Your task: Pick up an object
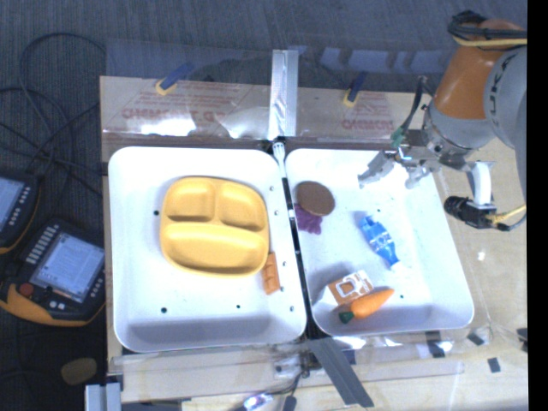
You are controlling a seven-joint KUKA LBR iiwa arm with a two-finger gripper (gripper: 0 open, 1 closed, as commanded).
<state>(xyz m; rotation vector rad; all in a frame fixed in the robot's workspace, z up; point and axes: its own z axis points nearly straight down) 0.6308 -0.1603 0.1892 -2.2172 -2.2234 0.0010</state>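
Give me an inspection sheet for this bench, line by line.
Surface: two white bins, left bin and right bin.
Job's things: yellow divided tray and orange piece in the left bin; brown disc, purple item, blue wrapper, small carton, carrot in the right.
Clutter: nothing seen.
Grippers: gripper over the right bin's far edge, holding nothing.
Cables: black cables on the floor.
Surroundings: teach pendant.

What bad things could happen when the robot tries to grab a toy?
The carrot lies touching the little orange box, so the pincer might knock one aside or pinch both. The brown disc and purple toy sit close to the bin wall, so the pincer could bump it. The blue toy looks slim and may slip out.
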